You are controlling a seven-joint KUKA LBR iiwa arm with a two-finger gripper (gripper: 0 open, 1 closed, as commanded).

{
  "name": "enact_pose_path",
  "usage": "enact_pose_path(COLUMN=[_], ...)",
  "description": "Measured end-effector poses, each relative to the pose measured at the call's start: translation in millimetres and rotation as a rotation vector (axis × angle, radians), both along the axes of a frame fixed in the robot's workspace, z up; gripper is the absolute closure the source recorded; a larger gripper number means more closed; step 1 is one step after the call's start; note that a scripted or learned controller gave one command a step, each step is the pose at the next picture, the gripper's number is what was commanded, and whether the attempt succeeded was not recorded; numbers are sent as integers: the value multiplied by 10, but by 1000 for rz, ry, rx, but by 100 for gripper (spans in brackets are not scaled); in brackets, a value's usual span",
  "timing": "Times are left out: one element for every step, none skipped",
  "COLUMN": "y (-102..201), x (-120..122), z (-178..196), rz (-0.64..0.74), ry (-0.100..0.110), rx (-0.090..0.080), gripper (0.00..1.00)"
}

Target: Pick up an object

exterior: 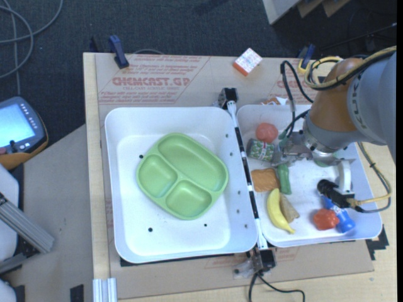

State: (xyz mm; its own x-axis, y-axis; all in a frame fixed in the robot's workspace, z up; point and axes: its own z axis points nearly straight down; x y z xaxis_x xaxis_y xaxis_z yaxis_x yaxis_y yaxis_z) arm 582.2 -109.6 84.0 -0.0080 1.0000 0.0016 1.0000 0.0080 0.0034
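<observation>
Camera view looks down on two white bins side by side. The left bin (119, 168) holds a green plate (182, 175) with three parts. The right bin (362, 231) holds the small things that the arm could pick.

Those things are a red ball (266, 131), a green can (261, 149) lying on its side, a brown piece like toast (265, 180), a thin green stick (284, 177), a yellow banana (278, 211), a red tomato shape (325, 219) and a blue thing (344, 221) just beside it.

The arm (352, 106) reaches in from the right and hangs low over the right bin. Its gripper (291, 148) is near the green can and the green stick. The arm hides the claw from above, so nobody can tell if it is apart or together.

Nothing seems to be lifted. Every toy looks like it lies flat in the bin. So the job looks not yet done. The arm seems to be at the reaching step, and the grab and the lift are left to do.
</observation>
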Motion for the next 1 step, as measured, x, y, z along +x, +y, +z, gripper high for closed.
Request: enact_pose_path(y=[772], x=[29], z=[1077], rz=[2], ry=[-8], rx=[1], gripper=[100])
